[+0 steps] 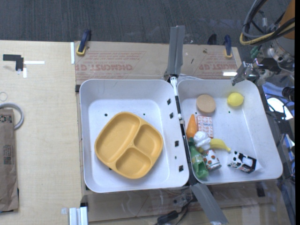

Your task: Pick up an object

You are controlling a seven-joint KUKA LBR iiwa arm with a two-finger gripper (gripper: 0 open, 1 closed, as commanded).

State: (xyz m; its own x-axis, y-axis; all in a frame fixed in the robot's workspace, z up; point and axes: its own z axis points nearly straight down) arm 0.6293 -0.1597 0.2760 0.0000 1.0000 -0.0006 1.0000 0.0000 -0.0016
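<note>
The right bin point(267, 125) holds several small items. A yellow lemon point(235, 99) lies near its far right corner, with a tan round disc point(206, 104) to its left. Along the bin's left side lie an orange carrot point(191, 125), a pink-and-white packet point(205, 124), a white toy point(202, 139), a yellow banana point(220, 145), a small can point(212, 161) and a green piece point(198, 167). A black-and-white toy point(242, 162) rests near the front right. My gripper point(242, 74) hangs over the bin's far right rim, just above the lemon, with nothing visibly in it.
The left bin point(93, 97) carries a yellow divided plate point(129, 145). A grey divider post point(176, 50) stands behind the seam between the bins. Cables point(262, 22) loop above the arm at the upper right. A brown paper bag point(7, 158) lies at the far left.
</note>
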